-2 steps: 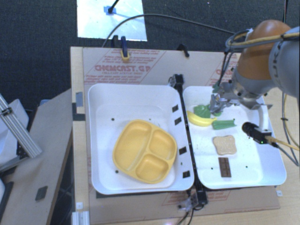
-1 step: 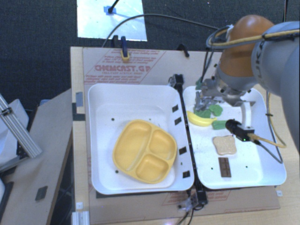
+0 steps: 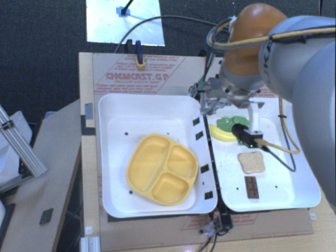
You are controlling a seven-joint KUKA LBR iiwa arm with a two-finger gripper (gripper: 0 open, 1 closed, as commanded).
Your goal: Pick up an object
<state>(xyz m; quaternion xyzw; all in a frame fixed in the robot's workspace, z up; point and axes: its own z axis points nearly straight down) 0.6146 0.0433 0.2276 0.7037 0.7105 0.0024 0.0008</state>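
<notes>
Closest to the viewer, low in the right bin [image 3: 294, 190], lie a brown bar [image 3: 252, 187] and a toast slice [image 3: 252, 163], flat and apart, so each is free to be taken. The gripper [image 3: 209, 105] hangs at this bin's upper left corner, near a yellow banana piece [image 3: 222, 135] that touches a green piece [image 3: 229, 123]. These are probably its targets. Whether it is released or clenched I cannot tell. A yellow tray [image 3: 163, 168] lies in the left bin [image 3: 115, 156].

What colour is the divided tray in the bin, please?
The tray is yellow, shown best in the camera view.
</notes>
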